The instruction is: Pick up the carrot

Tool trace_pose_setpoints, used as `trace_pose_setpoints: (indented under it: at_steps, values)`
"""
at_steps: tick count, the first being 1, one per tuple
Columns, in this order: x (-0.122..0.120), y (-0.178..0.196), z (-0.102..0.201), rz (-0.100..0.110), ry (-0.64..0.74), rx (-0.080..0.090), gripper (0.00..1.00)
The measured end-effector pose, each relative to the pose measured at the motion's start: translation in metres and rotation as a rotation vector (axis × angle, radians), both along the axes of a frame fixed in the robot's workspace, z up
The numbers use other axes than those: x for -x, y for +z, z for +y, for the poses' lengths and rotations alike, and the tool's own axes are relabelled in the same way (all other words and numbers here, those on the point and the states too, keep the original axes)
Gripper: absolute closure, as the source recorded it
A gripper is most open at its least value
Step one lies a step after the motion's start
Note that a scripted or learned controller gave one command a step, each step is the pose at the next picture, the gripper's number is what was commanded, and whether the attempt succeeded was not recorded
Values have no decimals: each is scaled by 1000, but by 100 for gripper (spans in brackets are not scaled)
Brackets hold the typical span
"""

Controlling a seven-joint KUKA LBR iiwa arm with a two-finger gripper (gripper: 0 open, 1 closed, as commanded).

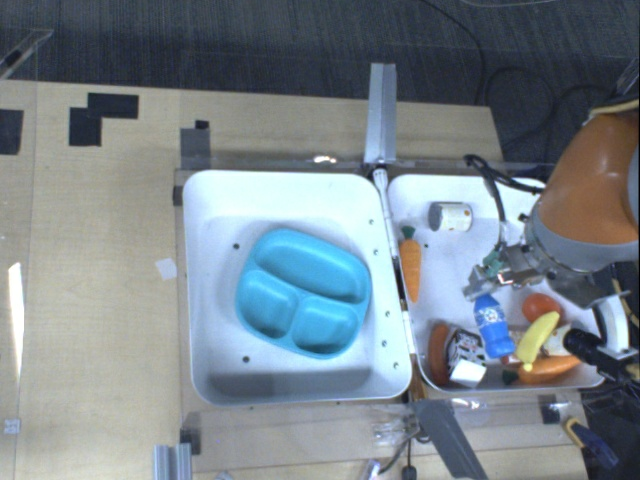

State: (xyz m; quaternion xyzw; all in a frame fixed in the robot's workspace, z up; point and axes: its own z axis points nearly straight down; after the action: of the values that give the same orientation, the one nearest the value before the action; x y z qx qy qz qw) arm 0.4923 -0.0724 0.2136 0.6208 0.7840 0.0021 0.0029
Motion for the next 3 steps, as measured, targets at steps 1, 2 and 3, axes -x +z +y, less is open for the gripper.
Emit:
trace_pose_setpoints:
  at_steps: [1, 2, 3]
  values:
    - [-45, -29, 44, 1, 339, 2, 100]
    - [-119, -28, 104, -1, 581, 3, 100]
    - [-115, -15, 147, -2, 780, 4, 100]
